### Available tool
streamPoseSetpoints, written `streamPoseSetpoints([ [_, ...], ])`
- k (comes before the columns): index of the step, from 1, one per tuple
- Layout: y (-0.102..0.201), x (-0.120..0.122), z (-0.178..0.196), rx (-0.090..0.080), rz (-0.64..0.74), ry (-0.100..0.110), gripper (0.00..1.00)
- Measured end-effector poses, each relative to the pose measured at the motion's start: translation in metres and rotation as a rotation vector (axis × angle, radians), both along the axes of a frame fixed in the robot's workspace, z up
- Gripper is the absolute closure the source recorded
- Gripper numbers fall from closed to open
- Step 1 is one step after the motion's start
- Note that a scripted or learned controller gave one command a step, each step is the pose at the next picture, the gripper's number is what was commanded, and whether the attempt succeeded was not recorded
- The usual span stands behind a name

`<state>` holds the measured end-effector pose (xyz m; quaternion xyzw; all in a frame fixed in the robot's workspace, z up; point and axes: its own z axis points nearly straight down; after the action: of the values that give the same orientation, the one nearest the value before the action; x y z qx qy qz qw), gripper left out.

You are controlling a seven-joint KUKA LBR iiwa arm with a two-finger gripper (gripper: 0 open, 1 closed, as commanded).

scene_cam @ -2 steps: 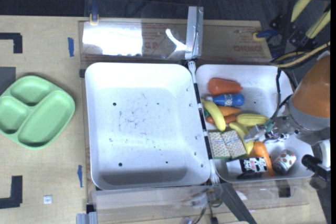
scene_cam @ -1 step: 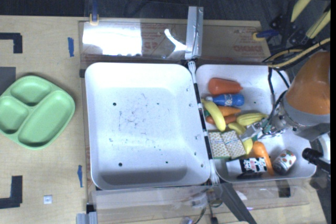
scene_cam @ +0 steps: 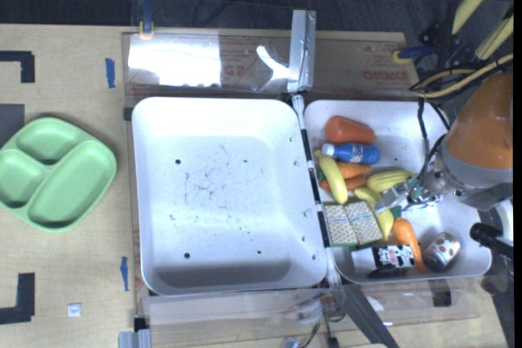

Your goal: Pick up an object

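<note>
The light wooden bench [scene_cam: 65, 273] carries a green divided plate [scene_cam: 54, 172] at its left and two shallow white bins side by side, with dark carpet, stand legs and yellow and black cables beyond its far edge. The left bin [scene_cam: 220, 191] has only faint scribbles on its floor, while the right bin [scene_cam: 391, 114] is crowded: an orange carrot-like piece [scene_cam: 349, 129], a blue bottle [scene_cam: 352, 152], a yellow banana [scene_cam: 332, 178], a checkered packet [scene_cam: 352, 223], a black-and-white carton [scene_cam: 391, 257] and a small round can [scene_cam: 442, 249]. The gripper [scene_cam: 401, 196] reaches in from the right and sits low among the yellow pieces [scene_cam: 383, 179] near the bin's middle; whether its jaws are open or closed cannot be told.
</note>
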<state>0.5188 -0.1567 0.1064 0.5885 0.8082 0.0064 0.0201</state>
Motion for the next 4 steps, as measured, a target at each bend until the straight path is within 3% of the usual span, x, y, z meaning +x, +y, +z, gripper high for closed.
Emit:
streamPoseSetpoints([
  [1,-0.009,-0.009,0.000,-0.003,0.149,-0.010,0.00],
  [2,-0.008,-0.018,0.001,0.023,-0.238,-0.022,0.00],
  [3,0.022,-0.006,0.000,-0.009,-0.130,-0.018,0.00],
  [4,-0.006,0.008,0.000,0.012,-0.066,-0.003,0.00],
])
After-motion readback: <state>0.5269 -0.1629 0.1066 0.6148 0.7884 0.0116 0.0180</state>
